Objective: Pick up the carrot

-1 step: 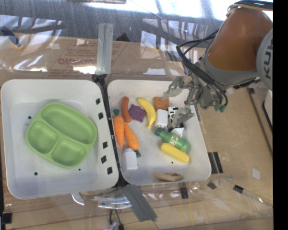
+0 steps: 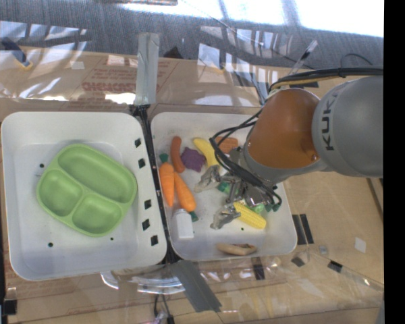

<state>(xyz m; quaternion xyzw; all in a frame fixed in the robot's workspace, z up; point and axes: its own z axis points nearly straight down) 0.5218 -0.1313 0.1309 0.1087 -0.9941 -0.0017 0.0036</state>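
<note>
Green divided plate (image 2: 86, 189) in left bin (image 2: 20, 248), corn cob (image 2: 252, 216), purple item, perhaps eggplant (image 2: 192, 158)

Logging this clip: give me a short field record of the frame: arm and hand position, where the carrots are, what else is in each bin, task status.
arm: reaches in from the right over the right bin
hand: low among the items, mid-bin
carrots: two side by side by the bin's left wall, left of the hand
other items, right bin: purple piece, banana, corn cob, white bottle, sausage
left bin: holds a green divided plate
status: carrots lying in the bin, not picked
</note>
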